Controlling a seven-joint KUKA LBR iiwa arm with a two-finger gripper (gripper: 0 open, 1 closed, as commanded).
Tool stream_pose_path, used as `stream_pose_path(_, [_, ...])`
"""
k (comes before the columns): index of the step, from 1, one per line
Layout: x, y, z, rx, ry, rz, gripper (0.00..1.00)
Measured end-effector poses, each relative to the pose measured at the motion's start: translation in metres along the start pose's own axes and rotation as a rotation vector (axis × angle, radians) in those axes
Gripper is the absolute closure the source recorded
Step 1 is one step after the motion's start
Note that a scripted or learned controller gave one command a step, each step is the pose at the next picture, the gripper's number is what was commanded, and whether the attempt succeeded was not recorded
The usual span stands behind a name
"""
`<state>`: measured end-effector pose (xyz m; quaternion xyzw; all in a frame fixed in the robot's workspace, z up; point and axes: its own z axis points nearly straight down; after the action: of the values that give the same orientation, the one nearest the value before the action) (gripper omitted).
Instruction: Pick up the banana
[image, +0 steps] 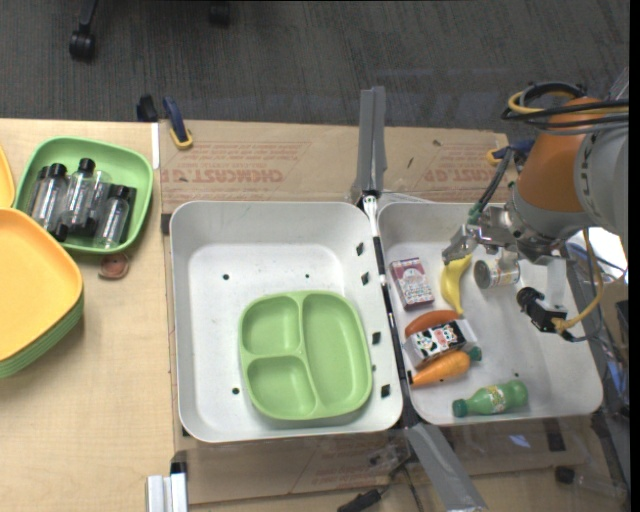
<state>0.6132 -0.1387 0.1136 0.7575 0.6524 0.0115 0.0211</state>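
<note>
The gripper (470, 250) sits low over the upper part of the right bin (585, 395), directly above the top end of the banana (454, 284), and whether it is apart, together or clamped on anything cannot be told from this slanted view, since the wrist body covers that spot. Judged from the layout, the step in hand is the descent and grasp, and to do it well the arm should come straight down and centre on the thickest middle stretch of the fruit rather than its narrow tip, closing across the short width so the curve does not roll out sideways. It should also stay clear of the small red-and-white box (411, 282) just beside the banana on the left, and lift straight up. The banana is yellow, short and gently curved, lying roughly lengthwise in the bin with its upper end hidden under the gripper; it looks smooth and possibly plastic, so likely slippery. Below it lie a red-and-black item (434, 333), a carrot (440, 369) and a green bottle (490, 399), all apart from it.
</note>
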Motion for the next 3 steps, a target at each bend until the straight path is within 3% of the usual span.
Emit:
stream_pose_path(1, [0.013,-0.047,0.02,0.049,0.007,0.07,0.0])
stream_pose_path(2, [0.01,-0.005,0.022,0.048,0.01,-0.004,0.0])
stream_pose_path(3, [0.009,-0.004,0.013,0.049,0.009,-0.004,1.0])
